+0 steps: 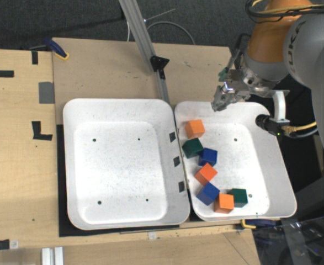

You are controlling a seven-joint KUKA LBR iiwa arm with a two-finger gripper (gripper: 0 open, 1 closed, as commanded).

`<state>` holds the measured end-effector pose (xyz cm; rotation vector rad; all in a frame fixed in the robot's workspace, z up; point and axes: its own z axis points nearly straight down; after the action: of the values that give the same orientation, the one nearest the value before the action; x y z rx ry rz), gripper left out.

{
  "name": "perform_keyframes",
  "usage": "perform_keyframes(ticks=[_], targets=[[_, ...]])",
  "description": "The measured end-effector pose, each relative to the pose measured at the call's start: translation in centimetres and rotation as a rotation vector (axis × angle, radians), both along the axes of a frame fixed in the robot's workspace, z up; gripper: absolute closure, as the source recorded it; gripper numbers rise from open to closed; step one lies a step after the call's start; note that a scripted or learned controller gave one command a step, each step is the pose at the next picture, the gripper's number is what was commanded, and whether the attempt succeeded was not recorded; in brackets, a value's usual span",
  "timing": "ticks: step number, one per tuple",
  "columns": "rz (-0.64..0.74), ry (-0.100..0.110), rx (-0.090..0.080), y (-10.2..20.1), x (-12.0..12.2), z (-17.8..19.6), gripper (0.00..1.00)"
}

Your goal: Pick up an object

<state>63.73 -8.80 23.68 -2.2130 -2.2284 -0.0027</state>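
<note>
Hovering over the far rim of the right bin, the tool carries nothing visible (whether its jaws are apart or together cannot be told). Seven cubes lie in this bin: an orange cube nearest the tool, then a green cube, a blue cube, a second orange, a second blue, a third orange and a second green. Beside it on the desk sits the left bin.
</note>
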Motion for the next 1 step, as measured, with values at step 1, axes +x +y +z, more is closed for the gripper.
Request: perform_keyframes(ticks=[1], targets=[[0.001, 0.002, 0.001, 5.86, -0.60, 0.78, 1.00]])
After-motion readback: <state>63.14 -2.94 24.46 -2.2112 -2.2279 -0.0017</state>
